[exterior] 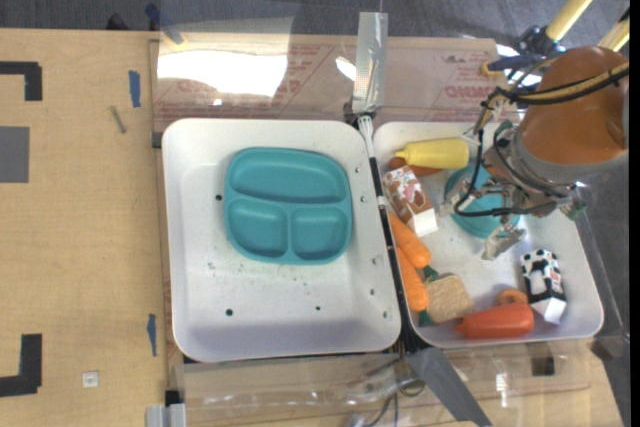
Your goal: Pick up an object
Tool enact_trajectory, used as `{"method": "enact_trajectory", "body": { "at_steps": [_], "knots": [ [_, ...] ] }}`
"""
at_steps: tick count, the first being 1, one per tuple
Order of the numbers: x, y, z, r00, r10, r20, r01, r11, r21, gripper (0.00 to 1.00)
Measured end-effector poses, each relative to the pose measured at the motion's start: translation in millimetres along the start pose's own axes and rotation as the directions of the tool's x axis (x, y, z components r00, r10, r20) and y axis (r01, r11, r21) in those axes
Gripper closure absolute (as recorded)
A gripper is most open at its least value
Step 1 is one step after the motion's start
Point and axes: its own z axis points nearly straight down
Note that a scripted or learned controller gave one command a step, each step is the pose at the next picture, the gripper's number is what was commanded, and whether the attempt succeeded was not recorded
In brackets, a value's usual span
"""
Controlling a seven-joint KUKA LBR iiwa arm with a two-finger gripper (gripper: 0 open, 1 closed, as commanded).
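Note:
The right bin (590, 305) holds several toy items. A yellow piece (437, 153) lies at the back, and a small printed carton (406, 195) sits beside the divider. Two orange carrots (412, 260) run along the left wall. A tan cracker-like block (449, 296) and a red piece (497, 320) lie at the front. At the front right stands a black-and-white cow figure (541, 274). My gripper (503, 237) hangs low over the bin's middle, at the near edge of a teal bowl (477, 212) that the arm partly hides. The arm's orange band (578, 105) is above it.
The left bin (190, 315) holds a teal divided plate (288, 205). A raised divider (378, 215) separates the two bins. A clear plastic sheet (250, 65) and a metal bracket (370, 55) stand behind them. Cardboard (70, 215) covers the bench to the left.

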Motion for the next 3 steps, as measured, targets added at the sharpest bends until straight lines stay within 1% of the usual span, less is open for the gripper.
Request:
{"method": "enact_trajectory", "body": {
  "at_steps": [1, 2, 3],
  "knots": [
    [-14, -37, 15, 0.971, -0.238, -0.008, 0.238, 0.971, -0.011, 0.00],
    [-25, -36, 15, 0.991, -0.129, -0.019, 0.129, 0.992, -0.016, 0.00],
    [2, -32, 14, 0.986, -0.164, -0.008, 0.164, 0.986, -0.014, 0.00]
  ]
}}
